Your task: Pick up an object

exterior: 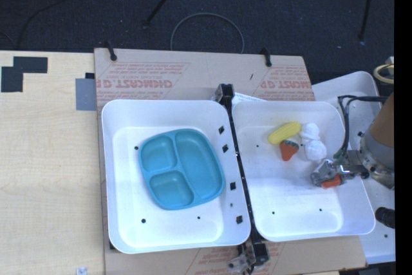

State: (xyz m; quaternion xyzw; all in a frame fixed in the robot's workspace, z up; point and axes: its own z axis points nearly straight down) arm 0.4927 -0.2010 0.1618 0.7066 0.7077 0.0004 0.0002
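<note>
Reaching into rt bin, gripper sits near an orange bit; jaw state unclear.

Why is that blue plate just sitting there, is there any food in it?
Empty. The blue plate lies flat in the left bin, and all three of its compartments show bare blue. The toy foods sit in the right bin.

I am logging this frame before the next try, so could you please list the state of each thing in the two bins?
Blue divided plate: flat, right side up, in the left bin.
Yellow toy: lying in the right bin.
Orange toy: lying just below it.
White toy: beside both.
Gripper: low in the right bin.
</note>
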